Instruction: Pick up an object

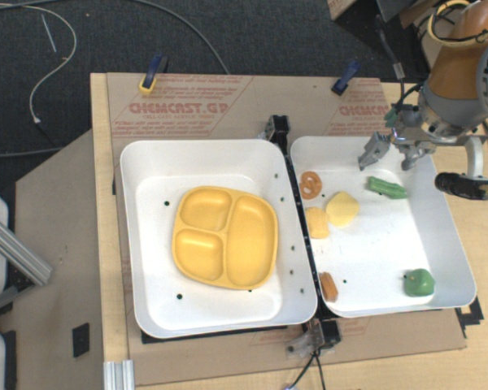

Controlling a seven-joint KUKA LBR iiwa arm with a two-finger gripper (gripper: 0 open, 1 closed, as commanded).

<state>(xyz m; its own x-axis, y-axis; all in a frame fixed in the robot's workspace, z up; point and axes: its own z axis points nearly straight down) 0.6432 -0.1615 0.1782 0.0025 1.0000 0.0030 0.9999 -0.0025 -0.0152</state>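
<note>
End effector (388, 154) sits over the back of the right bin (439, 287), fingers spread apart with nothing between them, tips above bare bin floor. Closest item is the green pod (387, 188), lying flat just in front of and below the fingers, not touching them. Further left in the same bin: pretzel (311, 184) near the left wall, pale yellow piece (342, 209) beside it, orange piece (317, 223) touching the yellow one on its left side. Small orange-brown piece (328, 286) at the front left corner, against the wall. Green pepper (419, 282) at the front right, well apart from the rest. Left bin (146, 177) holds a yellow divided plate (226, 236), three compartments, flat and roughly centred. Both bins rest on a cardboard sheet (187, 100) on the worktop, blue clips (153, 71) at its back edge.
</note>
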